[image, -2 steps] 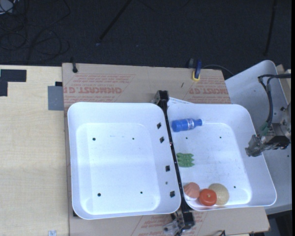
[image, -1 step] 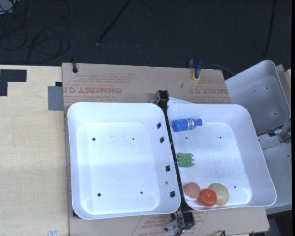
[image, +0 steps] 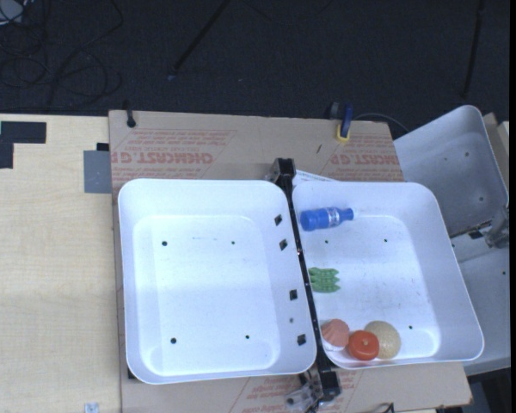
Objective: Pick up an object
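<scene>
Two white bins side by side, all the objects in the right-hand one.

The left bin (image: 146, 231) and the right bin (image: 430, 256) meet along a dark divider (image: 297, 265) with small clips. In the right bin, a blue bottle (image: 326, 218) lies on its side at about 11 o'clock, its pale cap pointing toward 3 o'clock. A small green item (image: 323, 280) sits at 9 o'clock, just beside the divider. At 7 o'clock three pieces cluster in the corner: a pink one (image: 334, 332), a red round one (image: 363, 345) touching it, and a tan round one (image: 383, 338) against the red. The state of the jaws cannot be told.
</scene>
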